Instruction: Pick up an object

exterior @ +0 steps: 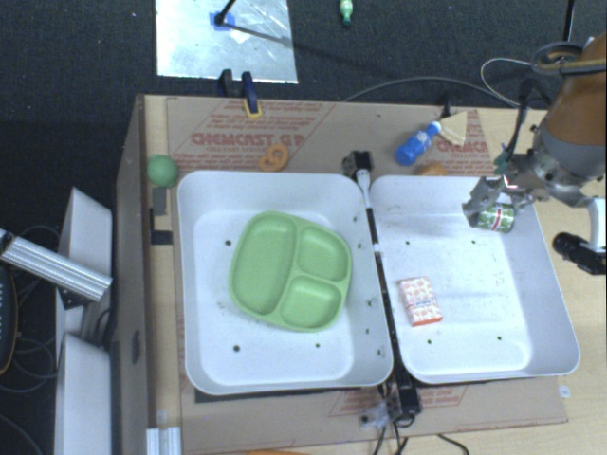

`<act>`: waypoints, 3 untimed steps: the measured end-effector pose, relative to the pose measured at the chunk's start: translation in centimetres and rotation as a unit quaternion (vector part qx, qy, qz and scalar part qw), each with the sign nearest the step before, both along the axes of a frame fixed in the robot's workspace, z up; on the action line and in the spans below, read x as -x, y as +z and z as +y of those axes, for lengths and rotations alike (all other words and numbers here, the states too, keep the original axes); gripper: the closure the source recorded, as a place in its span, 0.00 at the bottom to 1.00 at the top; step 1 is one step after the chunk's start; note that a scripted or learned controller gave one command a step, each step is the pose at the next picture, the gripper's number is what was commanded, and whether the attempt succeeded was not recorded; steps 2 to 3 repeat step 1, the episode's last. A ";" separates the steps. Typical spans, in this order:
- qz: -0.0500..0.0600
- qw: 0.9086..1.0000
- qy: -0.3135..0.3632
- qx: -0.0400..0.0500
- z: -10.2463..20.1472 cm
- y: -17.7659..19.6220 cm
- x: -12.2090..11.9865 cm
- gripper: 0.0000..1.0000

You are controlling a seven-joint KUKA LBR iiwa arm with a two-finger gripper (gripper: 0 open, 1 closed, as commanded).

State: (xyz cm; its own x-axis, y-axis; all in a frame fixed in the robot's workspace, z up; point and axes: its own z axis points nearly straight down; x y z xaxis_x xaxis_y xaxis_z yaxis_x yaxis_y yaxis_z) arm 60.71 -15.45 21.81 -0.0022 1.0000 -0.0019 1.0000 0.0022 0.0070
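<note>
Hand [491,200] at the end of the grey arm sits over the far right corner of the right bin [545,344], pressed close against a small green-and-silver can [497,219]. That can lies on its side, its long axis running roughly left to right, just below and slightly right of the hand and touching it. Whether the can is truly gripped I cannot tell, because the hand's own bulk hides the contact.

A second candidate, a small red-and-white carton [419,301], lies flat near the middle of the same bin, well apart from the hand, down and to the left of it. The left bin [204,254] carries a green divided plate [289,270].

I judge the can the likelier target, since it is the nearest thing; a lift would test whether it comes along.
</note>
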 end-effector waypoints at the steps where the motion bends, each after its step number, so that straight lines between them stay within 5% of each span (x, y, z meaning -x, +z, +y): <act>1: 0.002 1.000 0.001 -0.001 4.5 3.9 4.1 1.00; 3: 0.002 1.000 0.001 -0.001 4.5 3.9 4.1 1.00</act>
